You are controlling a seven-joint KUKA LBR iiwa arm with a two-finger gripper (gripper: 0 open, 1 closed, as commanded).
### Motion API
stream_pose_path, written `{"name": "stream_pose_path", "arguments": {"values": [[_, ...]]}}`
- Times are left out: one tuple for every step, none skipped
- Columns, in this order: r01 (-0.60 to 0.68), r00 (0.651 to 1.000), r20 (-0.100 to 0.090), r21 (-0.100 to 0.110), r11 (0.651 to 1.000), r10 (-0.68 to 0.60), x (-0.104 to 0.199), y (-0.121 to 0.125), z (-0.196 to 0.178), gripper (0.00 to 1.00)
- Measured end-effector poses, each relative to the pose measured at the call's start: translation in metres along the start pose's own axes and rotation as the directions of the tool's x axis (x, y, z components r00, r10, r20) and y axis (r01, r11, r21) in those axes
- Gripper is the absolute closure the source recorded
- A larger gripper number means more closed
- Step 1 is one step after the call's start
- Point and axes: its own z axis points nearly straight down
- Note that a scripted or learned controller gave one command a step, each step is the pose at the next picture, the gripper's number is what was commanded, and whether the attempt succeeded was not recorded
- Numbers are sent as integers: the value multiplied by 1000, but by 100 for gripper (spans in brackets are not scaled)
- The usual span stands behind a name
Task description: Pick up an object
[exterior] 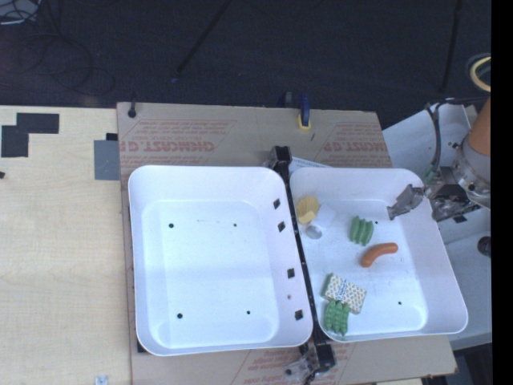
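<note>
Counter (pixel 64 255) w/ two white bins: left bin (pixel 210 183), right bin (pixel 433 255) at frame center-right. Tool (pixel 425 201) at right bin's upper-right rim, fingers spread apart, nothing between them. In right bin: patterned packet (pixel 345 292), orange sausage (pixel 378 253), green ridged piece (pixel 361 230), green block (pixel 336 318), yellow item (pixel 307 209) by the divider.

Pale wooden bench (pixel 56 255), flat and light-toned. Directly on top, a brown cardboard sheet (pixel 232 139) with reversed red lettering. On that sheet, 2 shallow white bins side by side, touching along a black divider strip: left bin (pixel 138 255), right bin (pixel 433 247). Left of the cardboard sheet, flush on the wood, 2 black patches (pixel 28 131) and 1 grey square (pixel 105 159) just beside the sheet's edge. At the sheet's far edge, a blue-and-yellow clamp (pixel 304 112).
</note>
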Motion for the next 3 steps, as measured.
{"name": "stream_pose_path", "arguments": {"values": [[6, 1000, -4, 4, 1000, -6, 54, 73, 141, 0], [-3, 1000, 6, -7, 1000, 3, -14, 74, 54, 0], [-1, 1000, -1, 3, 1000, 1, -10, 5, 30, 0]]}}
